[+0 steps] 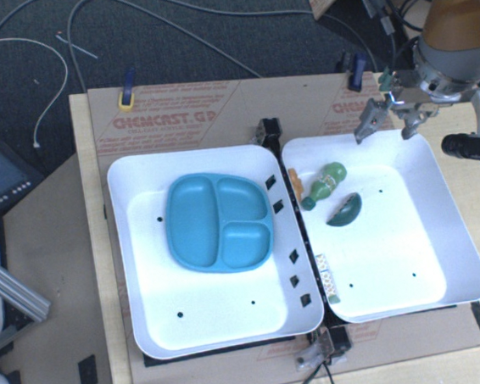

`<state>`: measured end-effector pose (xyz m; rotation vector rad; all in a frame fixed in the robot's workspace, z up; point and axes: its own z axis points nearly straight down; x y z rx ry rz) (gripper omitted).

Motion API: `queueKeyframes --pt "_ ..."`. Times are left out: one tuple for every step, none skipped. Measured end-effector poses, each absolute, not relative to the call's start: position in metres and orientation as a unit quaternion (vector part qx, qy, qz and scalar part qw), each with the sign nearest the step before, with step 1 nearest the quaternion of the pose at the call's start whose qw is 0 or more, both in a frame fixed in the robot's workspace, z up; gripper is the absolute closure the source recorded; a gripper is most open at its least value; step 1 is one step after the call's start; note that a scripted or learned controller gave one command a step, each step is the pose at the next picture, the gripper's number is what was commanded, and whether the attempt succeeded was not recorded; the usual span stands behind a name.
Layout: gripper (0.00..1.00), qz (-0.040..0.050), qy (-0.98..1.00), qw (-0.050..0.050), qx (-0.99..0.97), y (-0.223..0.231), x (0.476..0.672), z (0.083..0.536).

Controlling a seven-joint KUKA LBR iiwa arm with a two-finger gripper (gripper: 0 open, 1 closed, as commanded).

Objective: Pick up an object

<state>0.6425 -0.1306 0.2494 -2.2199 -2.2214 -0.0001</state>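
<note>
Dark carpet with loose grey cables (45,45) surrounds the worktop (214,104), a brown board with red printing. Two shallow white bins sit side by side on it. At the centre of the left bin (151,315) lies a blue plate with three compartments (219,221). The right bin (421,287) holds a green bottle with a tan cap (324,183) toward its 10 o'clock corner, lying tilted, and a dark teal half-round piece (344,210) just beside it at the bottle's 5 o'clock. The tool (389,125) hangs over the right bin's rim at 12 o'clock, its two fingers (368,124) spread apart with nothing between them, well apart from the bottle. Above it rises the arm with its orange band (452,15).
</note>
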Motion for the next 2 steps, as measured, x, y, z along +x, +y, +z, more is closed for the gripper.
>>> queueKeyframes --pt "0.0 0.0017 -0.707 0.003 -0.707 -0.13 0.633 0.201" --pt "0.0 0.0015 -0.707 0.002 -0.707 -0.137 0.638 0.153"
